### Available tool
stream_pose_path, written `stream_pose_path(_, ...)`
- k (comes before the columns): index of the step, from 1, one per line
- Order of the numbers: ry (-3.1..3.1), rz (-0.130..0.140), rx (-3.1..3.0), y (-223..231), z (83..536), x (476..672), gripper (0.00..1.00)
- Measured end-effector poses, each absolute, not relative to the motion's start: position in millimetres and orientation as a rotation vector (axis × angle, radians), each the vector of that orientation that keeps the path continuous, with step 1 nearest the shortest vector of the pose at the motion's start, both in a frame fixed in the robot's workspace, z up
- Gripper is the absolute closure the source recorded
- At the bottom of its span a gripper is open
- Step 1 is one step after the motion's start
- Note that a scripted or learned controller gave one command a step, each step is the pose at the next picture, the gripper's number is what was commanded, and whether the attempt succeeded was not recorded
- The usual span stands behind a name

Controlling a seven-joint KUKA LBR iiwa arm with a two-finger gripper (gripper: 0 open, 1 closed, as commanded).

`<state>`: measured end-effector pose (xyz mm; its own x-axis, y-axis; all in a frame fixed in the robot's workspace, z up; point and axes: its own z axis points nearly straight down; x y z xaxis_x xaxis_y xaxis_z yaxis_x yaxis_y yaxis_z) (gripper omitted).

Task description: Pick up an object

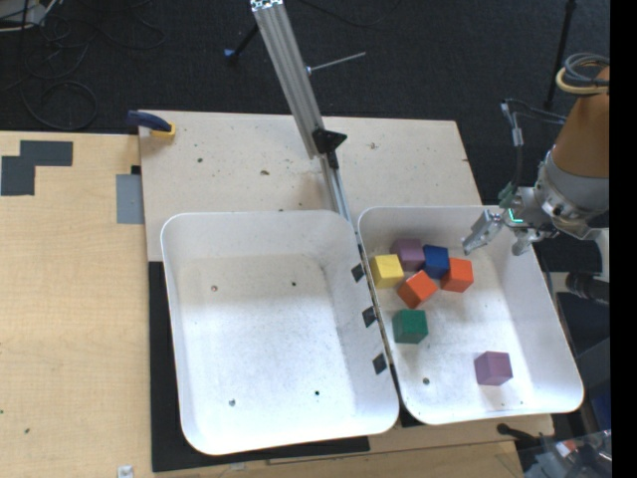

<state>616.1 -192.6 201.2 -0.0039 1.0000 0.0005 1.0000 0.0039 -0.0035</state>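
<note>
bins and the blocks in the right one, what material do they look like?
Bins: probably thin moulded plastic, matte white, judging by the rounded corners and soft rolled rims. Blocks, such as the yellow block and green block: solid painted wood or plastic; sharp edges, flat saturated colour and no glare suggest a matte finish, but the view is too coarse to settle which.

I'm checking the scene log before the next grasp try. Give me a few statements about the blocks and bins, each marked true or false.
1. All the blocks lie in the right bin. True.
2. The green block touches the lone purple block. False: they lie well apart.
3. The gripper grips the yellow block. False: the yellow block lies on the bin floor, away from it.
4. The blue block lies between a purple block and an orange block. True.
</note>
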Motion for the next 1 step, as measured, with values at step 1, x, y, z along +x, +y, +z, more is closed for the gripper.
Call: stream_pose_path(1, -2.216, 0.007, -2.216, -195.6, 142.6, 606.0, 0.0)
